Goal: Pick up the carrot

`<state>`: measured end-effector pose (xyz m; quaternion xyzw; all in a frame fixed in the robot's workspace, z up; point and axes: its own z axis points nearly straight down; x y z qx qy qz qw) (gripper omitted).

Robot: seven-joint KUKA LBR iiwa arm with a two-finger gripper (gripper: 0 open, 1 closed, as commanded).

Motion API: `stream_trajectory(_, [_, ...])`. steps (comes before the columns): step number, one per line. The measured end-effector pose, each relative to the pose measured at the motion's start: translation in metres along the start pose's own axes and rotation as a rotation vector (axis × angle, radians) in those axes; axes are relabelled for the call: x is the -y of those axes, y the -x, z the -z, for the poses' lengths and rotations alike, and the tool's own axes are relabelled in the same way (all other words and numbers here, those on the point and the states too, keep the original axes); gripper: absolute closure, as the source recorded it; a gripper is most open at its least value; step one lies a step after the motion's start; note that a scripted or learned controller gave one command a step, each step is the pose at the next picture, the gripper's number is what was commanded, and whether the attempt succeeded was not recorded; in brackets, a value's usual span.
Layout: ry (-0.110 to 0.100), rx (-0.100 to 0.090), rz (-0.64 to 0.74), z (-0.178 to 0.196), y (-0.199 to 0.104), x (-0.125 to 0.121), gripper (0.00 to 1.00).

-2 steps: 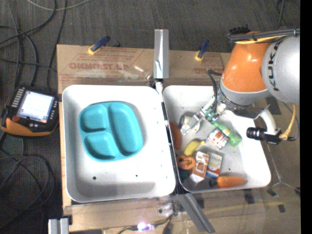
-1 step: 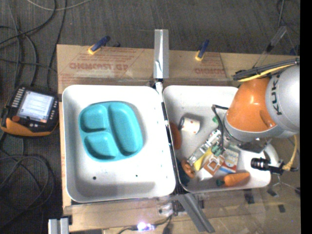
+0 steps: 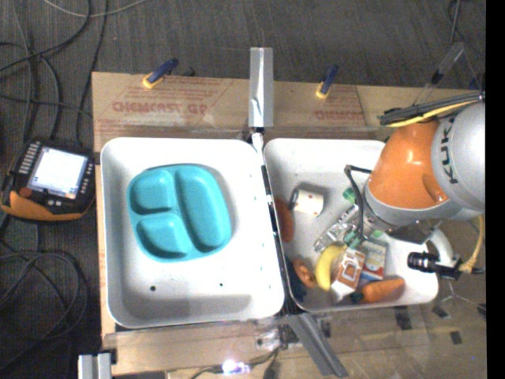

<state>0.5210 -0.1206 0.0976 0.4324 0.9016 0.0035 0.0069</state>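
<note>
Here, camera view: arm (image 3: 410, 172) reaches in from right over right bin (image 3: 316, 150). End effector (image 3: 347, 229) low amid clutter; cannot tell its state. Carrot (image 3: 381, 289) lies at bin's near edge, just right of small carton (image 3: 348, 273) and banana (image 3: 327, 264), apart from end effector. White cup (image 3: 308, 201) near bin middle. Left bin (image 3: 118, 164) carries blue divided tray (image 3: 181, 211).
</note>
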Motion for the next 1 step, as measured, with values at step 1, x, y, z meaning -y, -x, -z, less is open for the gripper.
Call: stream_trajectory(1, [-0.017,-0.01,-0.31,0.0841,-0.0653,-0.0209,1.0])
